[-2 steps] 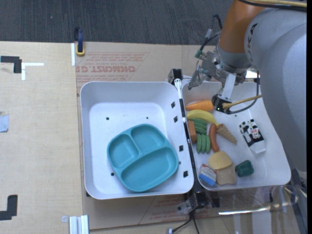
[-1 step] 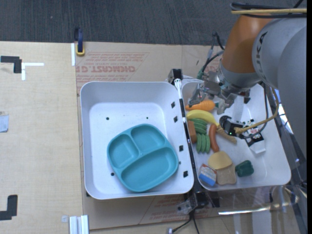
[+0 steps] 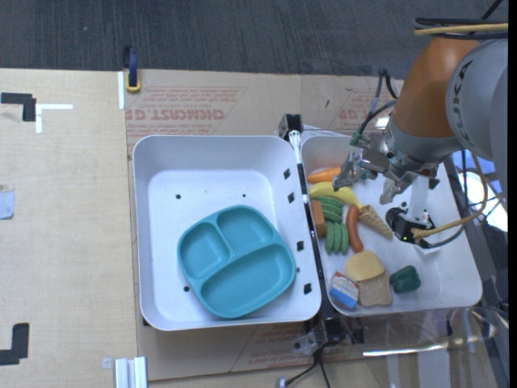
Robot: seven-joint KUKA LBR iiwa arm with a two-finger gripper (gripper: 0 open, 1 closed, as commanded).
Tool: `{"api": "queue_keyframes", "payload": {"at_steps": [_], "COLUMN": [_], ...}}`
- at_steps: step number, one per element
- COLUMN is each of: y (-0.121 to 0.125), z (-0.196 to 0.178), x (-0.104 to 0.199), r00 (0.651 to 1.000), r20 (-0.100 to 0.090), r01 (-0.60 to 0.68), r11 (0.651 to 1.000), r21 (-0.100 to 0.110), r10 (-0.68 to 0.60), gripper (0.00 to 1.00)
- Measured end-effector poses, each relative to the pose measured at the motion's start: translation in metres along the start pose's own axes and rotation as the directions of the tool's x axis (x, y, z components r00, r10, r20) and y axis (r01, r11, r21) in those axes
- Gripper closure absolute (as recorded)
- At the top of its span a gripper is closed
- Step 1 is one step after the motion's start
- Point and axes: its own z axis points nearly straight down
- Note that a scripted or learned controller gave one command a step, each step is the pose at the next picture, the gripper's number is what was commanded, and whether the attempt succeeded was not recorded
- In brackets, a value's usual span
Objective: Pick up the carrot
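— Any writing you can read?
— Only red print on the cardboard sheet [image 3: 186,103] under the bins, left of the gripper [image 3: 373,176]; it looks mirrored, roughly "CHEMCAST GP".

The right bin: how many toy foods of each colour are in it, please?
Orange: 2, carrot, small piece
Yellow: 2, banana, cheese
Green: 3, bean pods, pepper
Red: 1, sausage
Tan: 2, cone, bread
Total: 10

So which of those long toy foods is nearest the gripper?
The orange carrot, at the far end of the right bin, just left of the gripper; the red sausage lies farther away.
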Motion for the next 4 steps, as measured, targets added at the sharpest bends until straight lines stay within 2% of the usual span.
{"api": "queue_keyframes", "payload": {"at_steps": [1, 2, 3, 4], "y": [0.034, 0.051, 0.074, -0.038], "z": [0.000, 0.100, 0.098, 0.001], "x": [-0.002, -0.032, -0.017, -0.011], "r00": [0.968, 0.955, 0.885, 0.798], "r20": [0.000, -0.001, 0.024, 0.000], "r01": [-0.253, -0.296, -0.465, -0.602], "r11": [0.968, 0.955, 0.884, 0.798], "r21": [-0.001, 0.001, 0.044, 0.003], "r10": [0.253, 0.296, 0.464, 0.602], "gripper": [0.00, 0.00, 0.00, 0.00]}}
